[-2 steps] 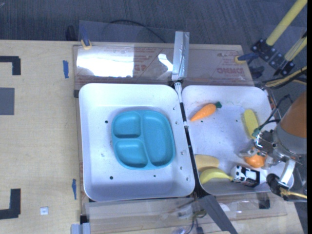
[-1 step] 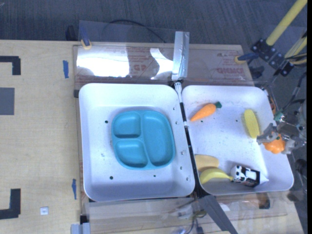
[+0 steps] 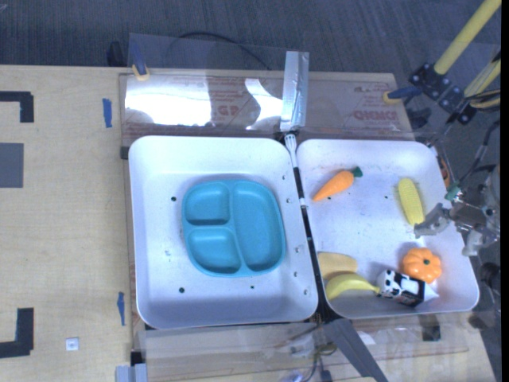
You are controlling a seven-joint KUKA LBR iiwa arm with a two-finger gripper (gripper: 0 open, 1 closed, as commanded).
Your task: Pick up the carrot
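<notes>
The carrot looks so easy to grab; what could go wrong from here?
1. The pincer sits at the right bin's right edge, with the corn cob between it and the carrot. A straight reach might knock the corn.
2. The carrot lies tilted near the bin's left wall, beside the divider; a finger could hit the wall instead of closing around it.
3. It tapers to a narrow tip, so a grip there may slip.

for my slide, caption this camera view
Gripper at the right bin's edge, carrot lying untouched; blue tray in left bin.
</notes>
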